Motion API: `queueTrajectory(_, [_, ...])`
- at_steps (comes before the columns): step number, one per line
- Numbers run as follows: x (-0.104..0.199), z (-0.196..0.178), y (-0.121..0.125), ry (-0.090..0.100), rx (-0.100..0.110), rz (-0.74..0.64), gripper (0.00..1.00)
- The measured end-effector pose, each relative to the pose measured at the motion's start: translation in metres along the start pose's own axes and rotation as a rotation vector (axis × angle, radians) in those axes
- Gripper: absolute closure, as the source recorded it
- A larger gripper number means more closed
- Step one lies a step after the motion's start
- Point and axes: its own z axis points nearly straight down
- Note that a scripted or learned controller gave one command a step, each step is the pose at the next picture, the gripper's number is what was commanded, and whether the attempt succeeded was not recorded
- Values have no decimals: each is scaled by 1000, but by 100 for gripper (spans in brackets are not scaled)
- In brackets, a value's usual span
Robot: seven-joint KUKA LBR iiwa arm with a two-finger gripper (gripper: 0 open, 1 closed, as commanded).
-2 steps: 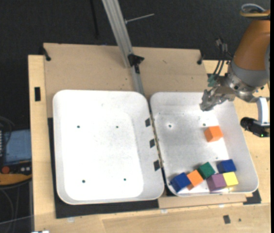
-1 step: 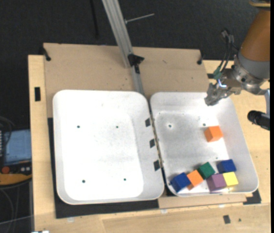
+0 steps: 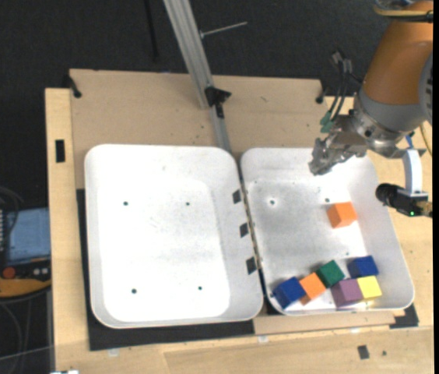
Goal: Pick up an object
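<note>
Camera view has my pincer (image 3: 322,164) above the right bin's (image 3: 282,209) far edge; whether it is spread, I cannot tell. An orange cube (image 3: 342,213) sits alone mid-bin, well apart from the cluster (image 3: 330,283) at the near wall. It looks light, stiff, flat-sided; I would pinch two opposite faces.

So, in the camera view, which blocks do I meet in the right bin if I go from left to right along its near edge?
blue block → orange block → green block → purple block → yellow block. A second blue block overlaps the last two in position, so I leave it out.
</note>
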Motion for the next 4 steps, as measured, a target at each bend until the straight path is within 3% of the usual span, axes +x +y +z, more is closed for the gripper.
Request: queueTrajectory(4, [175, 30, -68, 0, 3, 0, 100])
